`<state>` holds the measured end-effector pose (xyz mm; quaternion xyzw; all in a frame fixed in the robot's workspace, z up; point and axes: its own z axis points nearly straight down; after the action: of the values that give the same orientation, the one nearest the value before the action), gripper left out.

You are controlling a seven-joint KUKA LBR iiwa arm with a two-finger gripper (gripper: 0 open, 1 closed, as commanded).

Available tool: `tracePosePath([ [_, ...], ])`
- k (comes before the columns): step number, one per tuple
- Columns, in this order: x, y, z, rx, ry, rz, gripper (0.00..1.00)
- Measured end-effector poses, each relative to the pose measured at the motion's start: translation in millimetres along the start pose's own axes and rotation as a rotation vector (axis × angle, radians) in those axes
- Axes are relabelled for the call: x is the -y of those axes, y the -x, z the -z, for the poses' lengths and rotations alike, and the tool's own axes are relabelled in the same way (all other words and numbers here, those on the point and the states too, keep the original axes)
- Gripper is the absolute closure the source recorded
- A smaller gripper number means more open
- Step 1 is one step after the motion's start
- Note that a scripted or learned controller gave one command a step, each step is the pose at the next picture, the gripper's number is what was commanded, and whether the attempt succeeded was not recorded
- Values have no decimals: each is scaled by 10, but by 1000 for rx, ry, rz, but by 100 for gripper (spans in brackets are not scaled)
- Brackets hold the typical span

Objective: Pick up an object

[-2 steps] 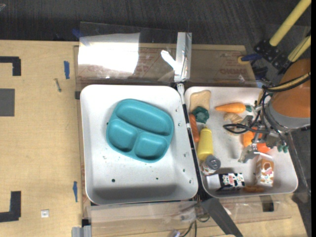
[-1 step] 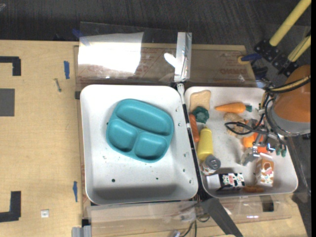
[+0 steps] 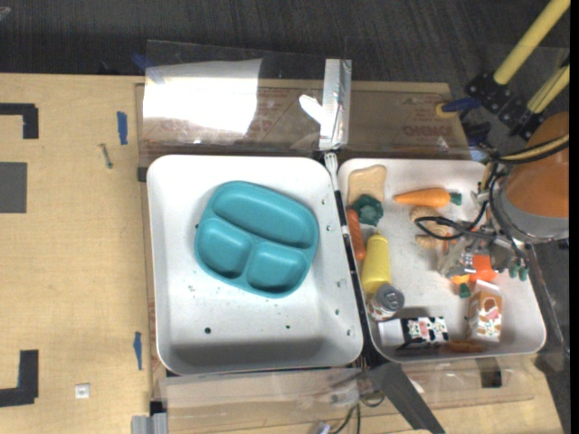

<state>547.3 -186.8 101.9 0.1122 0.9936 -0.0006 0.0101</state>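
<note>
Light is bright and even across the tan wooden counter [image 3: 72, 269], coming from overhead. A strong white glare washes out the clear plastic sheet [image 3: 204, 107] in the upper middle of the frame. The shallow white left bin [image 3: 172, 333] is close to overexposed, with soft grey shading along its lower rim. The teal divided plastic tray [image 3: 256, 236] carries gentle highlights. The dark carpet [image 3: 271, 7] along the top stays dim. The grey and orange arm [image 3: 541, 193] at right looks blurred.
</note>
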Motion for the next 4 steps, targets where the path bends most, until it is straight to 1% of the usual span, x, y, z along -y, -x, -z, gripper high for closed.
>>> tracePosePath([
  [1,-2,-4,-8,-2,0,0,0],
  [2,22,-133,-129,-11,0,-48,0],
  [3,73,-313,-124,-9,0,-155,0],
  [4,69,-279,4,2,-1,-154,100],
])
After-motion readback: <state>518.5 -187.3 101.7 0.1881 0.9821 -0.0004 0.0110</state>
